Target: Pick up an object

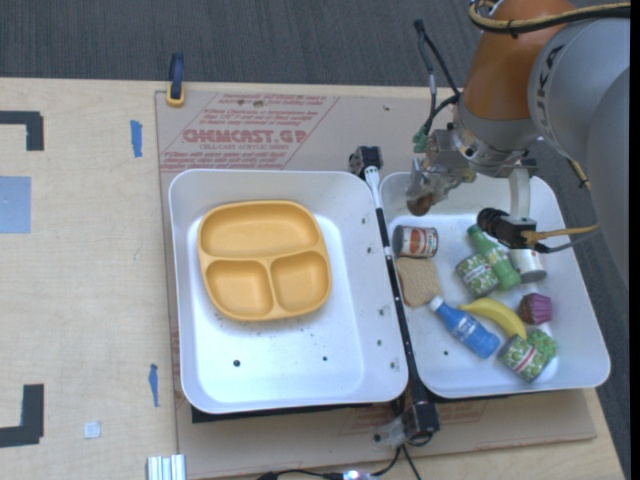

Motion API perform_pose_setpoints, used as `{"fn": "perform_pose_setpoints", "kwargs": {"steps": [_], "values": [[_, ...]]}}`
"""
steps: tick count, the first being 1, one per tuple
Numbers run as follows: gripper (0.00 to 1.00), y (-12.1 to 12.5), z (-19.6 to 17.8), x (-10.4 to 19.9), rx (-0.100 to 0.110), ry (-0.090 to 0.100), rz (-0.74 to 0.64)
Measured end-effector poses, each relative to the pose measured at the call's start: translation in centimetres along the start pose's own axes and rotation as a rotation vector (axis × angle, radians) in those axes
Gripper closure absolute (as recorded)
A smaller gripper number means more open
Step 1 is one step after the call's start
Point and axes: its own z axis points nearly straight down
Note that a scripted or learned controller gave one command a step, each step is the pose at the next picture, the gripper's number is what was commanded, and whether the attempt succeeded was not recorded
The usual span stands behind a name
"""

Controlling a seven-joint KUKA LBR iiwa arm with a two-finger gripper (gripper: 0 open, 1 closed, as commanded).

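We see a yellow three-compartment plastic plate [264, 258] in the left white bin [200, 368], a small tin can [417, 241], blue-capped bottle [467, 329] and banana [494, 314] in the right white bin [585, 353].

The arm [590, 78] is grey and round, with a wide orange band [510, 53] above the wrist. Thin black and yellow cables run along it.

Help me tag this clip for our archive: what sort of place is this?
Probably a robotics lab bench for pick-up trials: a robot arm over two white bins, toy groceries like a banana, and tape marks on the board.
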Motion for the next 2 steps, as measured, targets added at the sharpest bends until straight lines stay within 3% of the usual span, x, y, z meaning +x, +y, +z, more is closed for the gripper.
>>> {"fn": "perform_pose_setpoints", "kwargs": {"steps": [1,2], "values": [[1.00,0.0,-2.2,9.0,0.000,0.000,0.000],[1.00,1.3,-1.8,11.5,0.001,-0.001,0.000]]}}
